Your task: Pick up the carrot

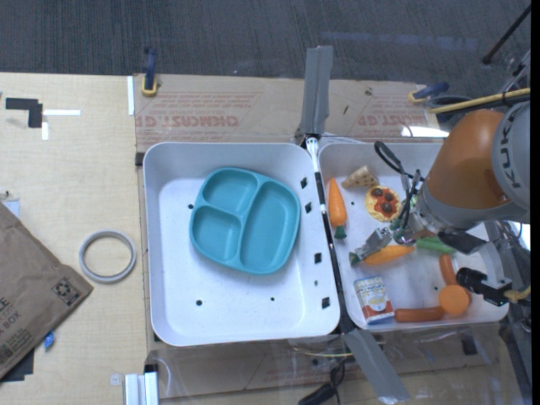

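Camera view puts the carrot (337,207) at the left edge of the right bin (405,146), lying lengthwise along the wall; I judge it a light, stiff, smooth toy, best pinched across its thick middle; the gripper (372,247) hangs low just right of it, beside an orange wedge (389,255), and I cannot tell its state; the arm's orange band (468,159) leans in from the right.

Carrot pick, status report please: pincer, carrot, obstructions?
Pincer low in right bin, fingers unclear. Carrot lies free by divider, apart from pincer. Orange wedge right at pincer.
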You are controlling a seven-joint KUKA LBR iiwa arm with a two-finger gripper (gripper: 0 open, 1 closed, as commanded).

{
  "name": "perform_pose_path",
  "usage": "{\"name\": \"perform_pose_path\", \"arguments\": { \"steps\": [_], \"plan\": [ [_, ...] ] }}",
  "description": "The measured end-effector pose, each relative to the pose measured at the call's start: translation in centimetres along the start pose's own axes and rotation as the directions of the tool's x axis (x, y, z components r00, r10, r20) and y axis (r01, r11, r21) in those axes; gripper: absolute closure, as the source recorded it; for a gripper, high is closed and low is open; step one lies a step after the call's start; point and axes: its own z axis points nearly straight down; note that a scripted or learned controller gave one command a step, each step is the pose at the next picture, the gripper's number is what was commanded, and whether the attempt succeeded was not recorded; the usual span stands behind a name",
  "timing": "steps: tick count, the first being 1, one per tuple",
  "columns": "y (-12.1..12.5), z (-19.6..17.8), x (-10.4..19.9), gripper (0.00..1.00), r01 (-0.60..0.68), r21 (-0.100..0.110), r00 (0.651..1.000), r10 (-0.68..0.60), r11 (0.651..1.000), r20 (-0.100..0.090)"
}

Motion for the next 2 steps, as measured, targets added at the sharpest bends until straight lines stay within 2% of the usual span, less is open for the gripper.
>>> {"name": "perform_pose_path", "arguments": {
  "steps": [1, 2],
  "plan": [
    [0.1, -1.0, -0.1, 1.00, -0.004, -0.004, 1.000, 0.004, 1.000, 0.001],
    [-3.3, -5.0, -2.6, 1.00, -0.123, 0.005, 0.992, 0.123, 0.992, 0.004]
  ]
}}
